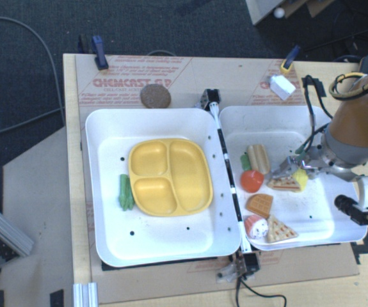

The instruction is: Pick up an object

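Two shallow white bins were seen side by side on the bench. In the left bin (107, 235) a yellow divided plate (169, 176) lay near the middle, and a green pea pod (126, 192) lay just beside its left edge.

In the right bin (337, 232) the toy foods were clustered toward the left and centre: a hot dog (258, 157) at the top, a red tomato (252, 181) just below it with something green at its upper left, a sandwich slice (285, 183) to the right, a small waffle-like piece (260, 204) lower down, a red and white piece (255, 226) that could not be identified, and a pizza wedge (280, 230) at the bottom.

The gripper (297, 169) was lowered just beside the sandwich slice and a yellow object (301, 179), most of which was hidden behind the slice and the gripper. Whether the gripper was released or clenched could not be told, as its tip was blurred into the objects beneath. Nothing was clearly seen held. The arm (356, 123) was cut off at the right.
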Tool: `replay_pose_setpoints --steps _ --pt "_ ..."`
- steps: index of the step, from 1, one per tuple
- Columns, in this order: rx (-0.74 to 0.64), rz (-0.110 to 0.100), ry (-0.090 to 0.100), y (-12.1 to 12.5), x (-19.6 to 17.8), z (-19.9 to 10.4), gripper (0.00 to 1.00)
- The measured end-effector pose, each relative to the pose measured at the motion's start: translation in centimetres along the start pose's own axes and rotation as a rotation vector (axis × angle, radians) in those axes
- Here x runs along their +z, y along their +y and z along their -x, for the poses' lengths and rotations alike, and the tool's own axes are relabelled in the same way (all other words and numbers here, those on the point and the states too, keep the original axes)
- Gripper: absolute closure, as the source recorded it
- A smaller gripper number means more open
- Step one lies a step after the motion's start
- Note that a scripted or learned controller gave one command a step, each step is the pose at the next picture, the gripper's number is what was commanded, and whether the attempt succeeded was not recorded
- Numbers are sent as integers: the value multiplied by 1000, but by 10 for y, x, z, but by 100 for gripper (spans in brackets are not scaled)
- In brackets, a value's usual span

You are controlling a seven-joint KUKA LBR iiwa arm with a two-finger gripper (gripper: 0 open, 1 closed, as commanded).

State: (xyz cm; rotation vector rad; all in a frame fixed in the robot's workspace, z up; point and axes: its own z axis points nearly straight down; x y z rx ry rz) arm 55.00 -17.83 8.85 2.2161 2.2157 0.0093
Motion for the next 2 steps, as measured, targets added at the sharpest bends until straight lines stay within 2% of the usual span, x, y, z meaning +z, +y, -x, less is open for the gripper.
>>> replay_pose_setpoints --steps 1,2 --pt "0 3 0 1 -11 0 100" --pt "-2 -9 2 -12 -97 -101 100"
